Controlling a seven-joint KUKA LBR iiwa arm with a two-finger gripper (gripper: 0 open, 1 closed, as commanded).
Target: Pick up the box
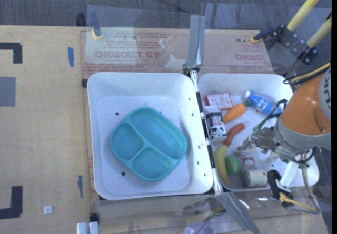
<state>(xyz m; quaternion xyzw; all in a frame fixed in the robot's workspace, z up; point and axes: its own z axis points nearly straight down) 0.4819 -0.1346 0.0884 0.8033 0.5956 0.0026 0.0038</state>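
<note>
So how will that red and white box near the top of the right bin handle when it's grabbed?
The box looks small and flat, so probably light and stiff like carton. It lies flat, so it shouldn't roll, though it may slide on the smooth bin. The carrot lies close, possibly touching, and could get nudged.

Small red-and-white box (218, 101), lying flat, slightly tilted, right of frame centre, in the upper left corner of the right bin (274, 80).

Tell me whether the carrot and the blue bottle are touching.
Apart. The camera view shows bare white bin floor between the carrot and the blue bottle to its right.
</note>
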